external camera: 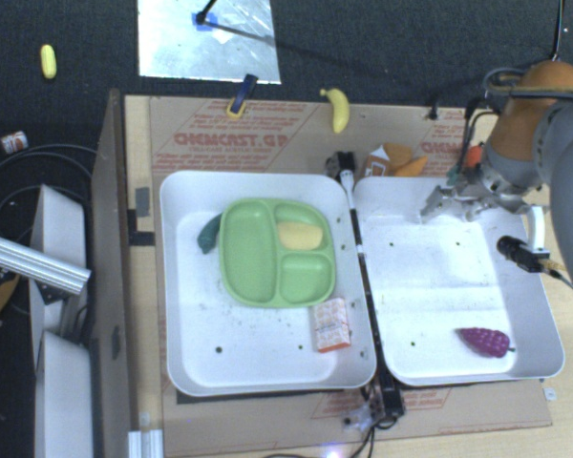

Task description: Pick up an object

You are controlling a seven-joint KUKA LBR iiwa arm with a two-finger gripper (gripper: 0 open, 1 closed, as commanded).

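My gripper (pixel 441 205) hangs over the far edge of the right bin (pixel 430 351), near its back rim, with nothing visible under it. A purple bunch of grapes (pixel 484 342) lies in that bin's near right corner, well away from the gripper. In the left bin (pixel 186 351) sits a green divided plate (pixel 258 256) with a yellow item (pixel 301 236) in its upper right compartment. A dark green piece (pixel 209 232) lies beside the plate's left rim. A red and white packet (pixel 331 324) rests just below the plate.
Behind the bins on the cardboard lie a yellow banana (pixel 337 110), an orange and white item (pixel 398 163) and a blue and yellow clamp (pixel 241 95). A metal rail (pixel 33 263) and cables sit off to the left.
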